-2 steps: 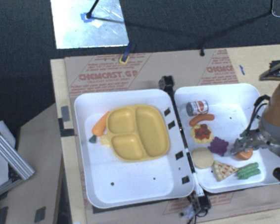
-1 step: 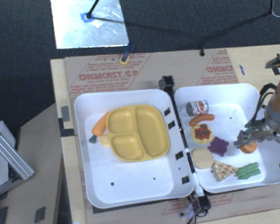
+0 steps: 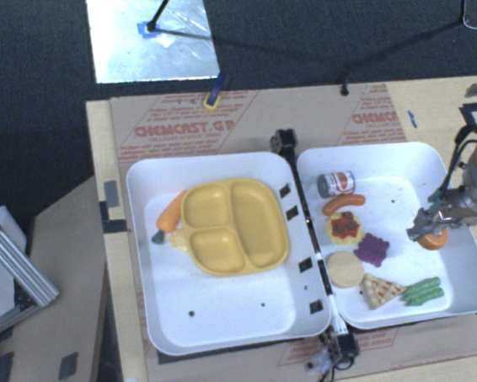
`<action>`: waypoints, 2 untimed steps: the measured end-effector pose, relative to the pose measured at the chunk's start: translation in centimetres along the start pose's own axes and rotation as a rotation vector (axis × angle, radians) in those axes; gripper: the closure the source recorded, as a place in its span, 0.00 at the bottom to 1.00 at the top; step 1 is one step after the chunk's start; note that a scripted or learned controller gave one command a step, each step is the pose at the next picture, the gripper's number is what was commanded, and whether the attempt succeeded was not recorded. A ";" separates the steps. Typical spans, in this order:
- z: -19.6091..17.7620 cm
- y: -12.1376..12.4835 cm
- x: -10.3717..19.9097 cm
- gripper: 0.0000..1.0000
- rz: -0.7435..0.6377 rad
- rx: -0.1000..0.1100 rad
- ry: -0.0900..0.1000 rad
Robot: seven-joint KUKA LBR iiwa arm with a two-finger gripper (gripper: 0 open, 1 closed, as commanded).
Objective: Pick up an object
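While the left bin point(image 3: 163, 321) holds a yellow divided plate point(image 3: 230, 227) in its middle, an orange carrot point(image 3: 169, 212) lies just beside the plate's left edge, touching it. In the right bin point(image 3: 469, 289), near the divider, there is a small can point(image 3: 336, 183) at the top, then a sausage point(image 3: 343, 203) under it, then a small round pizza point(image 3: 345, 228), and a beige round cookie point(image 3: 344, 269) lower. A purple bunch of grapes point(image 3: 373, 249) is beside the pizza. A pizza slice point(image 3: 380, 289) and green beans point(image 3: 423, 291) lie near the front wall. The gripper point(image 3: 426, 230) is at the right side of this bin, low over an orange object point(image 3: 433, 240) which touches its tip. I cannot tell how far the hand is open, or whether it has hold of the orange object.
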State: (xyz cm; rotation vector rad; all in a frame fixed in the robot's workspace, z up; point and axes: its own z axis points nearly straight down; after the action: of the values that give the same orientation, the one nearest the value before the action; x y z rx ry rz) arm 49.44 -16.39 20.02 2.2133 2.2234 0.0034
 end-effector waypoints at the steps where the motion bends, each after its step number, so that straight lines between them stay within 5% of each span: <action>1: -2.5 0.2 0.0 1.00 0.000 0.001 0.000; 2: -3.5 3.1 4.0 1.00 -0.002 0.001 0.002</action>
State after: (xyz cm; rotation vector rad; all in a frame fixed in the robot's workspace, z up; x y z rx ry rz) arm 52.50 -12.42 23.56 2.2122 2.2272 0.0037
